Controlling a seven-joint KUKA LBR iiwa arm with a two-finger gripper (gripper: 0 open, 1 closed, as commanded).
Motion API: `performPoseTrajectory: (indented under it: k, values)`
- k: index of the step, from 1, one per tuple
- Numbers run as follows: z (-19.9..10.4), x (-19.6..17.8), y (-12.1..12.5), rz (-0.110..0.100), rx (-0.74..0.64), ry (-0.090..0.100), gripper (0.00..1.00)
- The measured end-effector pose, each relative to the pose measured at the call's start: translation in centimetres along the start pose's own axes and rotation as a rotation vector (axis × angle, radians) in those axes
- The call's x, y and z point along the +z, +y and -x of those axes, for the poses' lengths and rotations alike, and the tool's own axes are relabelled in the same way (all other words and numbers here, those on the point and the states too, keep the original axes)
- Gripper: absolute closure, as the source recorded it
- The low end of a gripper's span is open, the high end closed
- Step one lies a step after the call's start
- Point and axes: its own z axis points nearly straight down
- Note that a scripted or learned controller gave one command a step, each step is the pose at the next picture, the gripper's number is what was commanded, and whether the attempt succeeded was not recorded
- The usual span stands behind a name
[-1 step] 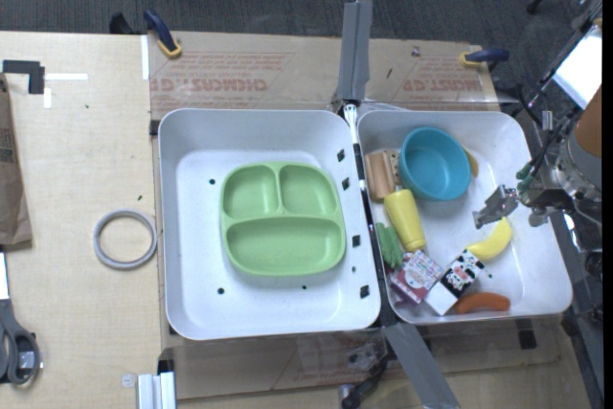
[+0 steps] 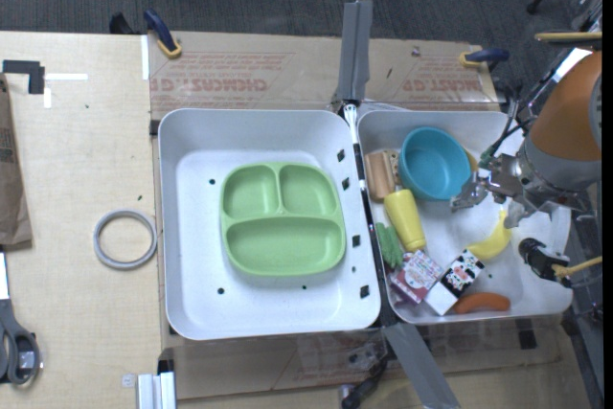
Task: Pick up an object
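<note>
**Claw low in the right bin, beside the banana**

Overhead, the right bin (image 2: 546, 302) holds a banana (image 2: 494, 240) near its right wall, long axis slanting from lower left to upper right. Just left of it lie a blue bowl (image 2: 436, 164), a yellow bottle (image 2: 405, 217) and a cow-print carton (image 2: 462, 274). Whether the claw (image 2: 476, 191) is apart or together cannot be told; nothing visibly sits in it. A green divided plate (image 2: 283, 218) fills the left bin (image 2: 182, 206) on the tabletop (image 2: 77, 158).

The arm (image 2: 565, 124) reaches in from the right, wrist bent low, its end effector (image 2: 471, 196) pointing left
</note>
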Motion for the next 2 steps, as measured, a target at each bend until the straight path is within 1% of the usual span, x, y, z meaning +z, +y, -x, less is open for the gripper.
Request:
performPoseTrajectory:
  k: [1,2]
  values:
    - [2.3,0.7,5.9,0.0,-0.142,0.004,0.0]
    - [4.1,3.4,0.2,-0.004,-0.247,0.011,0.0]
